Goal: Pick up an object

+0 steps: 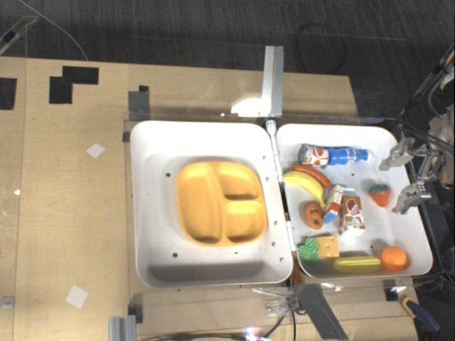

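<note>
A: Where is the gripper [407,178]?

B: At the right rim of the right bin [419,227], over the edge. Its two metal fingers [395,155] stand wide apart, with nothing between them.

A: And what could it pick up?

B: Take the toy strawberry [380,194] as the landmark: it lies just left of the gripper, inside the bin. Up and to the left of it lies a blue and white bottle [333,155] on its side. Left of the strawberry sit two small cartons [344,210], then a banana [302,183] with a red sausage [311,173] touching it. Below the strawberry rests an orange [393,258], beside a yellow corn cob [357,264].

A: The other bin?

B: The left bin [153,190] holds a yellow divided tray [219,202], well away from the strawberry.
</note>
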`<control>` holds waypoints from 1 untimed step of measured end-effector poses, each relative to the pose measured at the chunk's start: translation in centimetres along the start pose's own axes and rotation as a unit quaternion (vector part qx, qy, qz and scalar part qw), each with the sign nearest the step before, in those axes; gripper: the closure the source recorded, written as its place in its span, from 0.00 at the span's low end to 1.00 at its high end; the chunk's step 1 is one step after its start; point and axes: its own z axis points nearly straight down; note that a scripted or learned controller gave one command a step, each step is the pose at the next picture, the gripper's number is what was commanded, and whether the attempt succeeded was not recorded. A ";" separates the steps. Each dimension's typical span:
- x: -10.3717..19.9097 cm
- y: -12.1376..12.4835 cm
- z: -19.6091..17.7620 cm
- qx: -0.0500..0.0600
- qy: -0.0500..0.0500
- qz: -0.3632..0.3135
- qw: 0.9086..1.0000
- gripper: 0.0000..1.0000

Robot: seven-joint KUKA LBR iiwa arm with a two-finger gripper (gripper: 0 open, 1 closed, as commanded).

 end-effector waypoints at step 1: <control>-4.1 3.4 18.3 0.000 -0.001 0.112 0.994 0.00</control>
